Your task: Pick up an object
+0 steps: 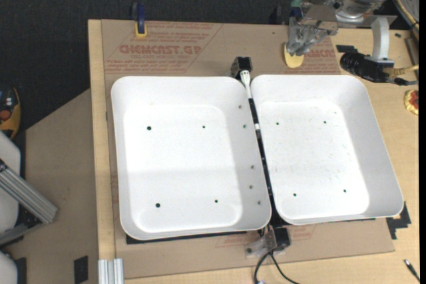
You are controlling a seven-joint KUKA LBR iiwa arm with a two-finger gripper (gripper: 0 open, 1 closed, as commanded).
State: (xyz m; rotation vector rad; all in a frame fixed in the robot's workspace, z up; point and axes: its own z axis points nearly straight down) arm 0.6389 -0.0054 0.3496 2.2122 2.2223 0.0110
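From the camera view, the gripper (301,44) hangs at one o'clock, past the back rim of the right bin (373,143), with a small pale yellow object (293,58) apparently caught at its fingertips. I'd judge the pick mostly done; whether the hold is secure, I cannot tell.

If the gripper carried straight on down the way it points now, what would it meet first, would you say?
Most likely the small pale yellow object on the brown board just beyond the right white bin; the gripper sits directly over it, though its height above is unclear.
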